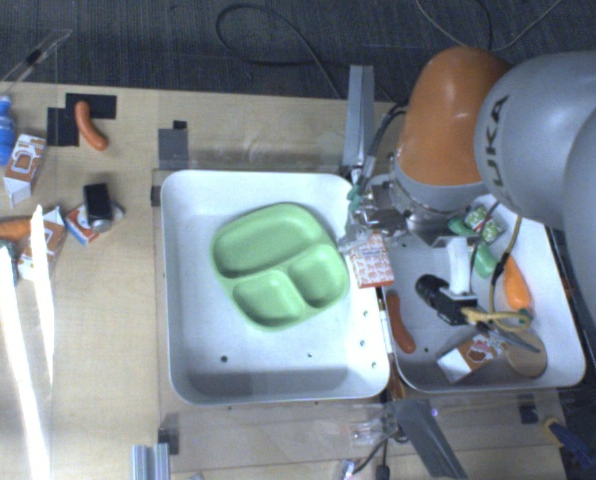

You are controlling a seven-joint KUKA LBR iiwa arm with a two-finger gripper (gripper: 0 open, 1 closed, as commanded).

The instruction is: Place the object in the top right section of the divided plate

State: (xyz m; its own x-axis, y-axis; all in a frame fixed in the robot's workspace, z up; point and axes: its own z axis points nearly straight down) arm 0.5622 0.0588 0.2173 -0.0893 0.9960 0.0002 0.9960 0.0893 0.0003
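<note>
Where the two white bins meet, the tool (364,216) hangs over the shared rim, towards its far end. How far the tool is open cannot be told from this view.

Directly below the tool is the packet (370,262). Whether it is gripped or merely resting there cannot be determined. The packet is small, flat and roughly rectangular, white with a dense red print. It sits over the dividing rim, just beside the right edge of the divided plate (278,264).

The plate is pale green, with one large section and two smaller ones. It lies turned at an angle on the floor of the left bin (208,358).

The right bin (423,253) holds a brown sausage (400,324) just inside its left wall, and an orange carrot-shaped piece (518,284) and a small carton (473,354) further right.

On the bench (98,348), well left of both bins, are a blue bottle (0,134) and an orange sausage (92,126).
</note>
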